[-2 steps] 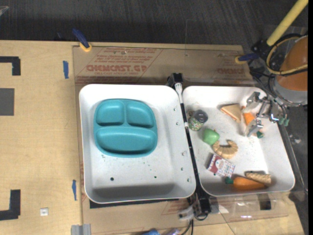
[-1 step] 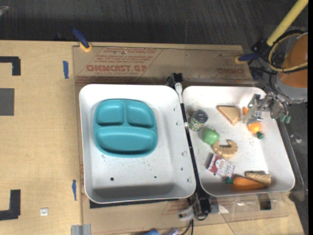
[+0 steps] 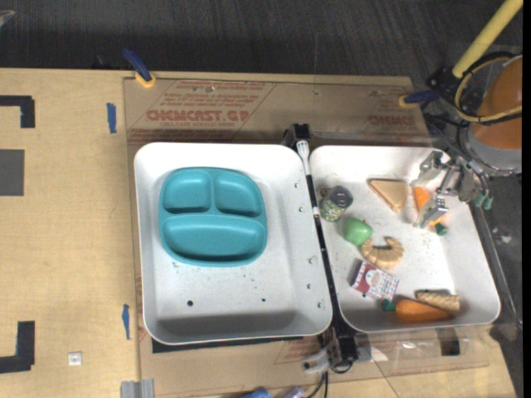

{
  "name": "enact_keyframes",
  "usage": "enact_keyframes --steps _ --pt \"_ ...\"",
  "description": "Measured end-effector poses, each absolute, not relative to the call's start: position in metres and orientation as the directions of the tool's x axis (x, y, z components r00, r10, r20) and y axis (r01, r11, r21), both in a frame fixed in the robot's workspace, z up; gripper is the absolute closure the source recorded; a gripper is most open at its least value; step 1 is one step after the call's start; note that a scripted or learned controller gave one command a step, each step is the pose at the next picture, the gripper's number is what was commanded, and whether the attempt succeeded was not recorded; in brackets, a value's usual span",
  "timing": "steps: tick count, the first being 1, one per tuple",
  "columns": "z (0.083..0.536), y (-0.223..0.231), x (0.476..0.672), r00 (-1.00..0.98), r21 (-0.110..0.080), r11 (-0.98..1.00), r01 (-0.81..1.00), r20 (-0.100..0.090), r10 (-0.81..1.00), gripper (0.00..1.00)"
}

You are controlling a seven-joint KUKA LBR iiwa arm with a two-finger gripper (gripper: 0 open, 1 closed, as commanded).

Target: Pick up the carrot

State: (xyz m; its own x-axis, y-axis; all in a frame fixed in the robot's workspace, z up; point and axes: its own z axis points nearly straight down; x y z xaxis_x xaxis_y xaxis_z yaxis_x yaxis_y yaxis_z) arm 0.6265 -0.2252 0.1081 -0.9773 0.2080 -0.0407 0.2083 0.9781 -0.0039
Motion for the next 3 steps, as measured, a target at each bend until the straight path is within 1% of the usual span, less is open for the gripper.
enact_keyframes --steps 1,2,3 --pt "0.099 -0.204 0.625 -0.985 -0.006 0.985 0.171 -0.033 0.171 0.00" --pt "0.112 -0.204 0.629 -0.984 -0.006 0.985 0.170 -0.046 0.170 1.00" --pt "0.091 -0.189 0.517 -0.983 -0.003 0.983 -0.185 -0.010 -0.185 1.00"
